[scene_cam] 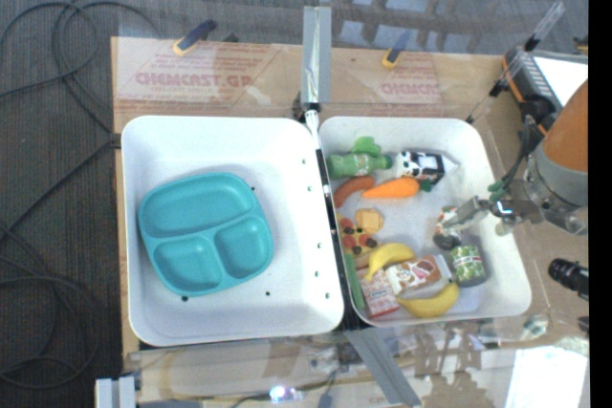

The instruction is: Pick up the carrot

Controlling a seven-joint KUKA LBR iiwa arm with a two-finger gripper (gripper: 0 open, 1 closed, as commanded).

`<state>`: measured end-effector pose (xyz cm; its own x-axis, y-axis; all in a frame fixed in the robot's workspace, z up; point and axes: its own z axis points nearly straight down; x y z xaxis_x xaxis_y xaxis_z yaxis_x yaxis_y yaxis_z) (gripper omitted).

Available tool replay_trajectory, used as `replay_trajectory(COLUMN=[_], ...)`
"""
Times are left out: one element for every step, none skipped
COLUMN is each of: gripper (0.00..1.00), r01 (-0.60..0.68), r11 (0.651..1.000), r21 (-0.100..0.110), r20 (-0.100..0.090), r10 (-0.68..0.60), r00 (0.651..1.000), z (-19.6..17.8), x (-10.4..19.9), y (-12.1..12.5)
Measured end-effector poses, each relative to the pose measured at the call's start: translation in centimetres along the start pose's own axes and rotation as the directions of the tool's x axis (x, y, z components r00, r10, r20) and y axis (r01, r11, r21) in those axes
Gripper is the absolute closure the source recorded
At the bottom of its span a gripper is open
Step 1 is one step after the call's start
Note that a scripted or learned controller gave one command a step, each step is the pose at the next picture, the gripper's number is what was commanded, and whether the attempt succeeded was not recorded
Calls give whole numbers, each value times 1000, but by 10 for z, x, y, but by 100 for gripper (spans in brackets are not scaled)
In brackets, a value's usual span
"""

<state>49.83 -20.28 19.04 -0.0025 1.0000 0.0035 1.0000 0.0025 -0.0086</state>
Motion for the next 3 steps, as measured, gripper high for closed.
replay_trajectory(gripper=[0, 0, 100], r01=[2, 268, 267], r11=[1000, 963, 964], r21=[-12, -13, -5], r20=[8, 15, 13], r10=[-2, -268, -267], r00=[1000, 963, 964], z=[100, 101, 95], x=[35, 97, 96], y=[66, 128, 126])
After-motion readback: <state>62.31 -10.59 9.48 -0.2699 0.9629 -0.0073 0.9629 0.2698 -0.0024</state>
